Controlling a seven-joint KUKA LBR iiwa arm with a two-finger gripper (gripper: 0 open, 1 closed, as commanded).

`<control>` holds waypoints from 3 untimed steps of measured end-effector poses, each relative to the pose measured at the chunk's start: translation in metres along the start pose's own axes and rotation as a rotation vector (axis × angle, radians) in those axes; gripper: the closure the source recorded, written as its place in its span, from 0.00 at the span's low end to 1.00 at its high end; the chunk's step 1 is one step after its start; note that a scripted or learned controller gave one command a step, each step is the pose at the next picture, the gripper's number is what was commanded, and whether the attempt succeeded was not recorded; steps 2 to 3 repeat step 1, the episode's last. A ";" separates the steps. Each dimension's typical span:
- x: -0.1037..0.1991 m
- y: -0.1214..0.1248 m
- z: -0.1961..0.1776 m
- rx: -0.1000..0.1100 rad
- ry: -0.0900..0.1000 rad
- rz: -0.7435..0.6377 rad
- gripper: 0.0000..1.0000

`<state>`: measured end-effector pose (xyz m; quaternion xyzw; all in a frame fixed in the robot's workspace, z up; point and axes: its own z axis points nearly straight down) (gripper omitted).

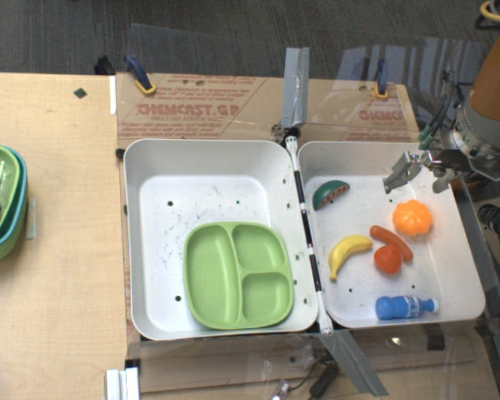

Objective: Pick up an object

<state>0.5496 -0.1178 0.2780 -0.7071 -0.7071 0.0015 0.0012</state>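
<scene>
In the right bin (pixel 462 307) lie an orange mandarin (pixel 412 217), a red sausage (pixel 397 241), a red tomato (pixel 387 260), a yellow banana (pixel 348 252), a blue bottle (pixel 404 307) on its side and a green watermelon slice (pixel 330 193). My gripper (pixel 418 179) hangs over the bin's far right corner, just above and beyond the mandarin. Its two fingers are spread open, with nothing between them.
The left bin (pixel 150 223) holds a green three-part plate (pixel 237 273). A stack of green containers (pixel 0 202) sits at the bench's left edge. A grey post (pixel 296 86) stands behind the joint between the bins. Cables hang by the arm at the right.
</scene>
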 end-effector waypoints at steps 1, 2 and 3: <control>-0.001 0.000 -0.008 0.002 -0.001 0.002 1.00; -0.001 0.000 -0.008 0.002 -0.001 0.002 1.00; -0.001 0.000 -0.008 0.002 -0.001 0.002 1.00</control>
